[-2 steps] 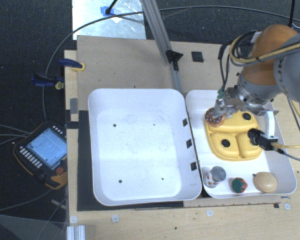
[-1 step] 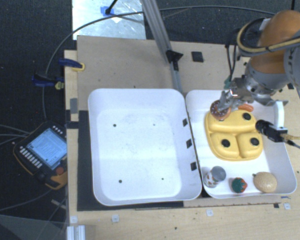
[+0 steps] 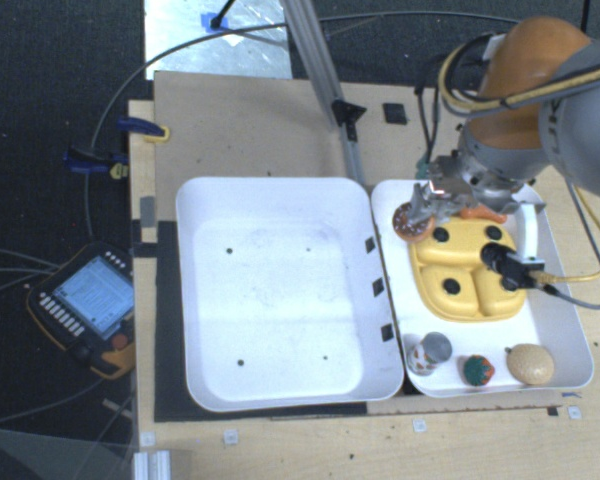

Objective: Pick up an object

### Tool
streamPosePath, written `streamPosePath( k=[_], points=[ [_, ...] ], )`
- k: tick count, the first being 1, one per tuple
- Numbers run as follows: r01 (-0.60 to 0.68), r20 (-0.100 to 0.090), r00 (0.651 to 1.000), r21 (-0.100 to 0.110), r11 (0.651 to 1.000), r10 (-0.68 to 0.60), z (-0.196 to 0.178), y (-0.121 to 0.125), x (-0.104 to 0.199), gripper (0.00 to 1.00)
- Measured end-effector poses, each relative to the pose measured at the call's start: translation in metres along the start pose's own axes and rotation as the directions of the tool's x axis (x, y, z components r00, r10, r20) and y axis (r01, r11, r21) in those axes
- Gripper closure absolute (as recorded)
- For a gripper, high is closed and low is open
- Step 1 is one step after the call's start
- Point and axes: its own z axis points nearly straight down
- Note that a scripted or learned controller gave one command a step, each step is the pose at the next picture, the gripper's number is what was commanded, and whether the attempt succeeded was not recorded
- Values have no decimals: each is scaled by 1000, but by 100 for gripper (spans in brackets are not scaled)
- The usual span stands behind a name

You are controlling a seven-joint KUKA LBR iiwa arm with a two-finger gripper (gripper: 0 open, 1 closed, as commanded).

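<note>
A small round brownish object, frosted like a doughnut, is sitting at about ten o'clock in the right bin, just beside the bin's left wall and touching or nearly touching the upper-left corner of a large yellow block with dark round holes. It looks to be the piece the arm is going for, judging from how close the tool is hanging to it. The gripper is hovering just at the object's one o'clock, and how far it is open I cannot tell; nothing is visibly caught in it.

Along the bin's six o'clock edge three more pieces are lying in a row, probably where they rolled to rest: a small grey and white item, a green and red ball, and a tan egg-shaped thing. The left bin is sitting at nine o'clock from all this.

The arm is reaching in from three o'clock, its orange band bending over the bin's twelve o'clock end and the wrist pointing down and leftward.
</note>
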Motion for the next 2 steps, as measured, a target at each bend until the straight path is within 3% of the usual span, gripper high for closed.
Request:
streamPosePath(
  k=[2],
  points=[
    [0,0,1000,2,1000,0,4,-17,105,100]
  ],
)
